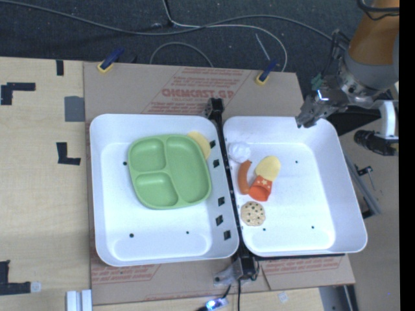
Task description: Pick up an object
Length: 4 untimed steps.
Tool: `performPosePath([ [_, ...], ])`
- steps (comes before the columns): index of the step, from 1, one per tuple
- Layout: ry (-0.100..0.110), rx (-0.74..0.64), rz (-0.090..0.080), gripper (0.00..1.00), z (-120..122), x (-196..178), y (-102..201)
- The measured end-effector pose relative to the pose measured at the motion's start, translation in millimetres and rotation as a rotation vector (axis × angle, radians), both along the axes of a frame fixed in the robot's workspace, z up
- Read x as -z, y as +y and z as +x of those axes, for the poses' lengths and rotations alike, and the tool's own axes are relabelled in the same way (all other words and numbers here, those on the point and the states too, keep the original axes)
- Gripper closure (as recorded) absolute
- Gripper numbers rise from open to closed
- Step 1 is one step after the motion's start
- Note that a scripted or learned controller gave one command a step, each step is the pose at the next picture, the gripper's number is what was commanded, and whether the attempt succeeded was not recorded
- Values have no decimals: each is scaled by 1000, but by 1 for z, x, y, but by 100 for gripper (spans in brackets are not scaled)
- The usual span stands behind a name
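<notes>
Left of claw (310, 118): cookie (253, 214) (well apart)

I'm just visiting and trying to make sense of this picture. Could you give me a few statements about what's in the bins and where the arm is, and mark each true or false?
1. The green divided tray lies in the left bin. True.
2. The cookie sits on the green tray. False: it lies in the right bin, near its left wall.
3. The gripper is over the middle of the left bin. False: it is at the right bin's upper right corner.
4. An orange sausage-shaped toy lies in the right bin. True.
5. The gripper holds the cookie. False: the cookie lies apart from it.
</notes>
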<state>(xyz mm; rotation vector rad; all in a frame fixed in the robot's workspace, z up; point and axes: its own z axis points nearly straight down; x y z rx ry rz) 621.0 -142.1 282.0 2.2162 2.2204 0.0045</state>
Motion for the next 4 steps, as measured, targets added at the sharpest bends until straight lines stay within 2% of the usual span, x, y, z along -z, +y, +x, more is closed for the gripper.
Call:
performPosePath([
  [1, 7, -3, 2, 100, 0, 9, 47],
  [2, 8, -4, 2, 100, 16, 30, 96],
  [3, 6, -4, 2, 100, 24, 29, 147],
  [4, 7, -4, 2, 100, 42, 46, 200],
])
